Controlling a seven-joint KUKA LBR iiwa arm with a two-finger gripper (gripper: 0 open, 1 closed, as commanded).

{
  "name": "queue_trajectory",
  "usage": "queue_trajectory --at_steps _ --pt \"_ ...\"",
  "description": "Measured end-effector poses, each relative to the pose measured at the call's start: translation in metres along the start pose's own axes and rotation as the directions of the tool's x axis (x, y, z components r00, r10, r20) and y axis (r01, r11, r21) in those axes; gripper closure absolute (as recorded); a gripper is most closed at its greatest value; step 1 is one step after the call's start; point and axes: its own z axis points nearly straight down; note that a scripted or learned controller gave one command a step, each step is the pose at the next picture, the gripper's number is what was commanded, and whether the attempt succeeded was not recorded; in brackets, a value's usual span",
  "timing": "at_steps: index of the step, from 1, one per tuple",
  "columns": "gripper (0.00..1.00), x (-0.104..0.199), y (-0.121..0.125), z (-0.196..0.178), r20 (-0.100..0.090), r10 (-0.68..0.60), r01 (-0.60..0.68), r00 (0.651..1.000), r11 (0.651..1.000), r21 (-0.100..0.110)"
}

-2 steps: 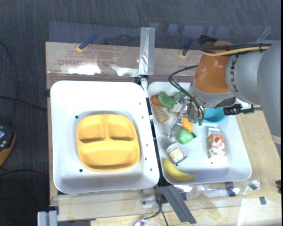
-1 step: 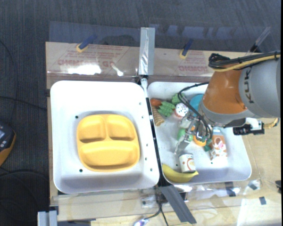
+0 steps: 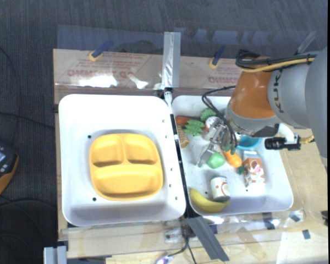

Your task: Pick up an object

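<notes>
Yellow tray (image 3: 126, 164) in the white bin (image 3: 77, 114); yellow banana (image 3: 207, 202), green toy (image 3: 214, 160), orange carrot (image 3: 233, 159) alongside.

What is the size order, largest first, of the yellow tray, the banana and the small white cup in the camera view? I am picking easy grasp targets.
1. yellow tray, by far the largest.
2. banana.
3. small white cup, the smallest, though not far below the banana.
</notes>
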Motion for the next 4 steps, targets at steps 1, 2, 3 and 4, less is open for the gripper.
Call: queue_trajectory --at_steps 1,2,3,4 --pt "0.0 0.061 -0.043 -0.001 0.008 0.056 -0.056 0.998 0.998 -0.002" --pt "0.0 0.072 -0.033 -0.002 0.013 0.184 -0.184 0.983 0.983 -0.005" --pt "0.0 0.087 -0.05 -0.002 0.016 0.256 -0.256 0.966 0.967 -0.009" --pt "0.0 0.088 -0.048 -0.003 0.02 0.24 -0.24 0.971 0.971 -0.007"
